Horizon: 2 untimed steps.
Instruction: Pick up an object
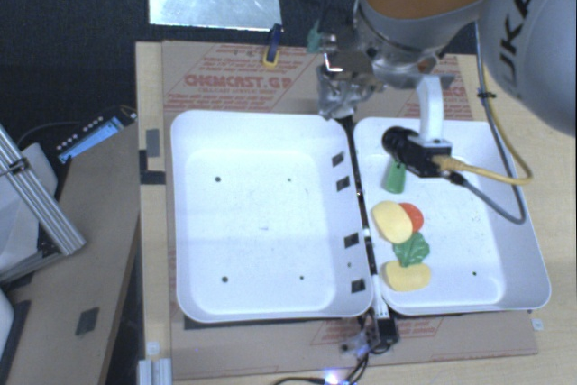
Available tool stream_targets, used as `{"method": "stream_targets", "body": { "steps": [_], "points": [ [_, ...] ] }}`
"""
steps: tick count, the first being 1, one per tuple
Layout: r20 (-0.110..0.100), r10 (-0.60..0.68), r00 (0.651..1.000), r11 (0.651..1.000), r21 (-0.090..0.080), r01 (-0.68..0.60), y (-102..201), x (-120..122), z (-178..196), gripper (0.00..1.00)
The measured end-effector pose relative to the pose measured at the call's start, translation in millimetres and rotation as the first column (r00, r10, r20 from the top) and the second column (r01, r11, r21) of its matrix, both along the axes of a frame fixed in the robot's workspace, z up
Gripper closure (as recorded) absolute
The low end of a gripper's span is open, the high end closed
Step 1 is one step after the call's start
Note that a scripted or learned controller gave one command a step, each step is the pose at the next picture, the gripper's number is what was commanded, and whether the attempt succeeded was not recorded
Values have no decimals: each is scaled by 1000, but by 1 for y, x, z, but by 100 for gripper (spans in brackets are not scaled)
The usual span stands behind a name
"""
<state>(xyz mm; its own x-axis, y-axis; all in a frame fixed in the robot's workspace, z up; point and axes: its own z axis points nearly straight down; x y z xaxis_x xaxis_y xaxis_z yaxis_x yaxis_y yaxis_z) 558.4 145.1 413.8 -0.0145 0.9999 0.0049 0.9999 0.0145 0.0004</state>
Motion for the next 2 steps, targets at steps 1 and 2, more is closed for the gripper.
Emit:
{"method": "stream_targets", "body": {
  "steps": [1, 2],
  "points": [
    [10, -16, 1000, 1000, -5, 16, -20, 84, 35, 100],
    [10, -7, 1000, 1000, -2, 7, 17, 111, 94, 100]
  ]
}}
